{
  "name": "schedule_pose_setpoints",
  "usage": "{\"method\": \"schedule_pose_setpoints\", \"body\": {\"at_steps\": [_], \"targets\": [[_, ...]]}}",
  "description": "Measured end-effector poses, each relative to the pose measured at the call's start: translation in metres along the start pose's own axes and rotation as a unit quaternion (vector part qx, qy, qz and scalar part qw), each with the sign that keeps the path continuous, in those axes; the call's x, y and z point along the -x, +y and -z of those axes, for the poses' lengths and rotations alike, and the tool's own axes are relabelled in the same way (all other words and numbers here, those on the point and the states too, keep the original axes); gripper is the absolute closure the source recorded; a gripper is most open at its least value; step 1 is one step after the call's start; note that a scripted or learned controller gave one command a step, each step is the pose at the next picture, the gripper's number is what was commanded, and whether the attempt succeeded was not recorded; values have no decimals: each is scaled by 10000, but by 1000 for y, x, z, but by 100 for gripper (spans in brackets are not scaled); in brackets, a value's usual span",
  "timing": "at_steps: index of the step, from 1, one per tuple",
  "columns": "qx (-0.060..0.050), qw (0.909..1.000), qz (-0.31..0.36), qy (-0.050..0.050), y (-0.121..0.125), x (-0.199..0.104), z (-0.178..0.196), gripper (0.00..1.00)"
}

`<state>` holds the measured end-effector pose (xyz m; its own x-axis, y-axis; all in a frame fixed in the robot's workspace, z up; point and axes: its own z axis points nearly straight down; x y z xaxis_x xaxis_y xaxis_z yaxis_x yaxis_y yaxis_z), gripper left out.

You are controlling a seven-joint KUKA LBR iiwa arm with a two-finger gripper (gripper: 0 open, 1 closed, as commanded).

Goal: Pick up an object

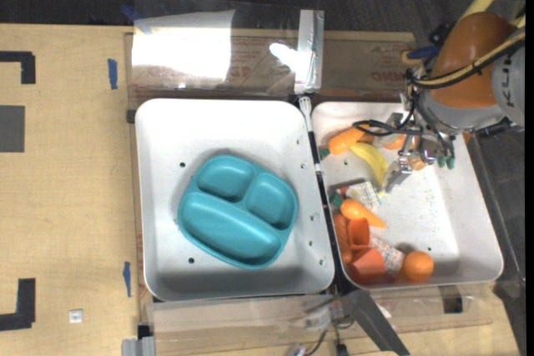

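Note:
The right bin (455, 217) holds a pile of small items along its left side. A yellow banana (370, 162) lies near the top, with an orange carrot-shaped piece (344, 141) just behind it. Lower down are an orange cup (355, 233), a red-orange block (367, 263) and an orange ball (418, 265). My gripper (403, 170) hangs low over the upper part of this bin, just right of the banana. I see nothing held in it.
A teal divided plate (238, 209) lies in the left bin (158, 137). A clear plastic sheet (225, 50) and a cardboard strip stand behind both bins. The grey arm with yellow cables (467, 71) comes in from the upper right. The right bin's right half is bare white floor.

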<state>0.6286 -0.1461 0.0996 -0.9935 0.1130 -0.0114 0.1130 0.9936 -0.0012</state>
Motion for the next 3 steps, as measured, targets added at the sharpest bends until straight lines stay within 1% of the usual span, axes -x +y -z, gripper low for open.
{"method": "schedule_pose_setpoints", "body": {"at_steps": [1, 2, 3], "targets": [[10, 9994, -352, 5, 41, -38, -10, 0], [-2, 9988, -493, 1, 35, -95, -9, 0], [11, 9971, -764, -24, 61, 13, 92, 0]]}}
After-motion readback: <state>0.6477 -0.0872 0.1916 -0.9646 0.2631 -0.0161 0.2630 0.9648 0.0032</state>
